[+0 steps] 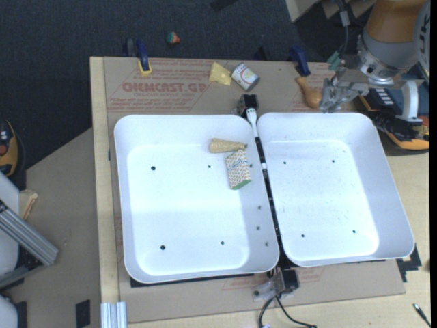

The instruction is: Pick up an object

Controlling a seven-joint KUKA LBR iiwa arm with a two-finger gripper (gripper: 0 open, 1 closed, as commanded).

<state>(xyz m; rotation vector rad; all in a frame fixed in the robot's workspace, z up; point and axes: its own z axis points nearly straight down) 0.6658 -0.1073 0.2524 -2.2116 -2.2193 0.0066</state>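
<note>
**Ana:** Nearest the camera, what sits on the bench?

**Ben:** Two white bins side by side, the left bin point(136, 203) and the right bin point(382, 183). A bundle of cables point(280, 289) lies at their near edge, where they meet.

**Ana:** Anything inside?

**Ben:** Toward the far side of the left bin, a patterned packet point(237, 168), and touching its far end a tan cone point(227, 145) lying on its side.

**Ana:** And past the bins?

**Ben:** On the brown board, a yellow scrap point(220, 74), a small white box point(244, 76) just beside it, and an orange piece point(311, 92) near the right bin's far rim.

**Ana:** The gripper?

**Ben:** The gripper point(330, 101) hangs beyond the right bin's far edge, beside the orange piece. I cannot tell how its jaws stand.
</note>
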